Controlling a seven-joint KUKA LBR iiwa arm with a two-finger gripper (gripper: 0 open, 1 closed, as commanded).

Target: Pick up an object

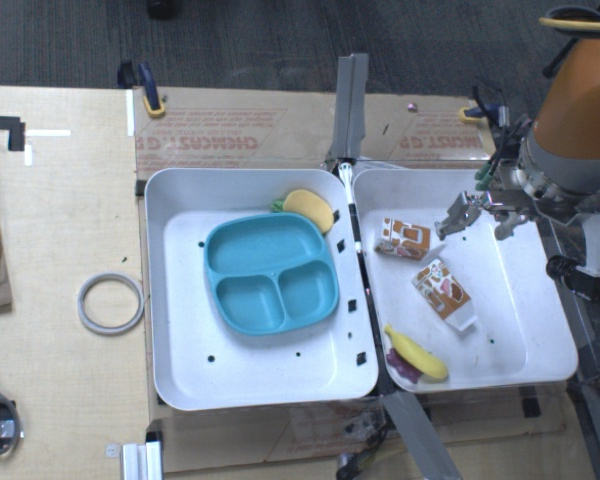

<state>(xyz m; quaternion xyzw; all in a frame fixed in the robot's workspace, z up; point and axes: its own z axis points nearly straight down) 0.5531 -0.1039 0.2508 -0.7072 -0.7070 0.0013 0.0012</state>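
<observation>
White bin [540, 353] at frame right is holding 2 cartons [403, 238], [444, 292] and a banana [420, 354]; the gripper [483, 218] is hovering upper right, jaws spread open, gripping nothing.

One fixed camera sat high above the table [60, 218], tilted down at a slant rather than straight overhead. It faced across toward the far edge, where dark floor [280, 18] filled the top of the frame. It stood back enough to take in the left bin [170, 298] and the right bin [525, 328] whole, side by side at center. The arm [580, 108] came in from the right edge, partly cut off by the frame.
</observation>
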